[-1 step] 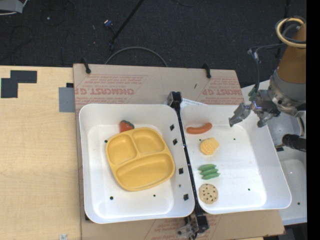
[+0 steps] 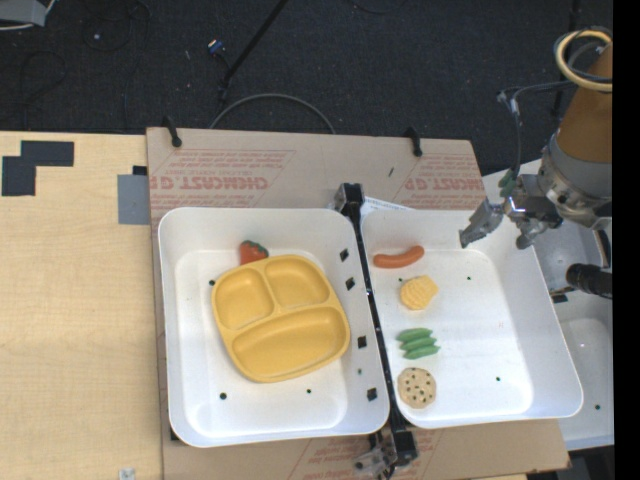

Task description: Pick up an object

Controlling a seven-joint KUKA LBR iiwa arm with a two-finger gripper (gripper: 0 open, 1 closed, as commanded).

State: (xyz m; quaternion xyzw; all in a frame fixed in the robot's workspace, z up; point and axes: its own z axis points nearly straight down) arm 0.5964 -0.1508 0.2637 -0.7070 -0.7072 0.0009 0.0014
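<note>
The gripper point(image 2: 503, 224) is hanging over the far right corner of the right bin point(image 2: 520, 368), its two grey fingers spread apart, one slanting down over the bin's far rim and the other over its right rim, with nothing showing between them. Above it the wrist is rising to the orange band of the arm point(image 2: 585, 108), which is standing past the bin's right edge. The items in this bin are lying in a column close along its left wall, well apart from the gripper: a toy sausage point(image 2: 398, 258) nearest the far rim, a yellow ridged piece point(image 2: 419, 293) just below it, a cluster of green pea pods point(image 2: 418, 343) further toward the near side, and a chocolate-chip cookie point(image 2: 416, 387) near the near left corner. The middle and right side of the right bin's floor are lying bare, giving wide room between the column and the right rim. The two bins are meeting at a dark divider strip running from far to near. In the left bin point(image 2: 190, 368) a yellow three-compartment plate point(image 2: 280, 316) is sitting tilted across the centre, and a small red and green toy vegetable point(image 2: 253, 252) is touching its far left edge. Both bins are resting on a cardboard sheet point(image 2: 250, 173) whose far edge is showing beyond them.
</note>
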